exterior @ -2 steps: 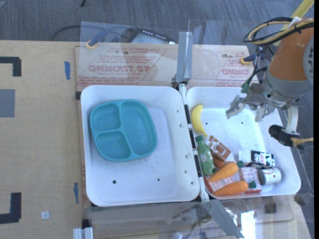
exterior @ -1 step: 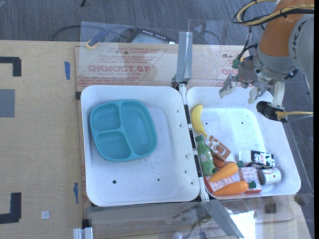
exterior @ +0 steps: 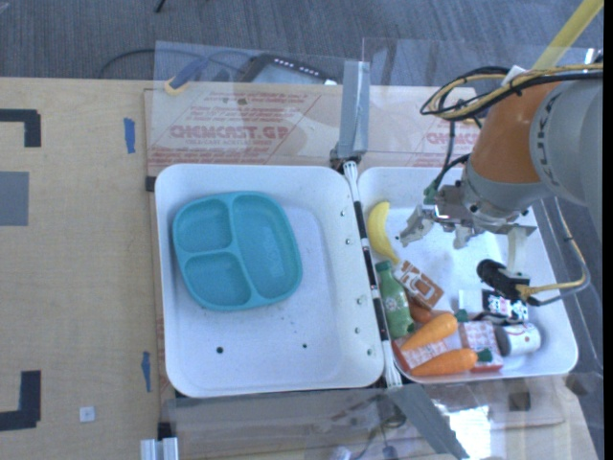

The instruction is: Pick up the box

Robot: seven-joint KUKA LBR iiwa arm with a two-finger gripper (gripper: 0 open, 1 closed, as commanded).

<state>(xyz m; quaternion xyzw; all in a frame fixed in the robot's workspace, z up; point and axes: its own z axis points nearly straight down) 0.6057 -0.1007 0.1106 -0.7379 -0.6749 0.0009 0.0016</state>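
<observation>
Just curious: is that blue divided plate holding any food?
Empty. All three compartments of the blue plate show bare blue; it lies flat in the left bin.

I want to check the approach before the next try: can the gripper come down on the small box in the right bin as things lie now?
Probably yes. The gripper hovers above the right bin, and the box lies just below it in the view, its top uncovered. The green bottle and carrot crowd its sides, so closing around it may be awkward.

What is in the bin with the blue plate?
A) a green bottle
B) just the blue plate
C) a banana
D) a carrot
B: the blue plate lies alone in the left bin; the banana, carrot and green bottle are in the right bin.
</observation>
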